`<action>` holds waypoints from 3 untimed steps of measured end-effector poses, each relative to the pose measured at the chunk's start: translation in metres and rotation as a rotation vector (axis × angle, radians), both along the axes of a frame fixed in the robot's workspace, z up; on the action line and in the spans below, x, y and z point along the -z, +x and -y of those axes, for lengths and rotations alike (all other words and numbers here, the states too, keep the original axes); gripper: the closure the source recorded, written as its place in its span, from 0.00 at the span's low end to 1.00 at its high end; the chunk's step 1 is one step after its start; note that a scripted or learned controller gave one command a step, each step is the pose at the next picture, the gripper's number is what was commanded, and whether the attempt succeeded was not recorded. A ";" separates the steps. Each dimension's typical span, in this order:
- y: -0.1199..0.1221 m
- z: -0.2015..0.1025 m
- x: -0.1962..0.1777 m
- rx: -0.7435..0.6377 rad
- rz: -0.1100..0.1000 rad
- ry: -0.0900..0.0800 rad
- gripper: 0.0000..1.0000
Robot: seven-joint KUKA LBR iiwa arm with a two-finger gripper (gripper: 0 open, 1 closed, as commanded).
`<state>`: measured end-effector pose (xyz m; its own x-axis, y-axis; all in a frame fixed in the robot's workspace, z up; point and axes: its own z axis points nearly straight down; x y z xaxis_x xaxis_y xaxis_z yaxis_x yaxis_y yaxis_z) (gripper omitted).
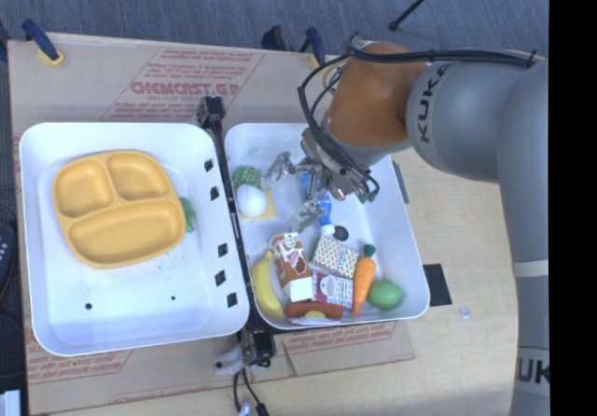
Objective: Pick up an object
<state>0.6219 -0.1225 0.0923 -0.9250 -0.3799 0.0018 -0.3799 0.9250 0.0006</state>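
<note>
a yellow divided tray (117,206) sits in the left bin (56,325), on brown cardboard (177,78).

yellow tray (119,209), orange carrot (363,280), green lime (385,294)

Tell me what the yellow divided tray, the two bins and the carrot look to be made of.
Yellow divided tray: likely moulded plastic, matte, with soft rounded compartment edges.
Left bin and right bin: thin white plastic by the look, smooth with a slight sheen and rolled rims.
Carrot: probably toy plastic, given its even orange colour and smooth surface, though rubber or foam cannot be ruled out.
</note>
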 end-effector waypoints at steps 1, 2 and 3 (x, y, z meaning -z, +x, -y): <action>-0.010 -0.004 0.000 -0.479 -0.002 0.002 0.00; -0.009 -0.004 -0.010 -0.478 -0.002 0.002 1.00; -0.064 -0.063 -0.100 -0.384 0.002 0.001 1.00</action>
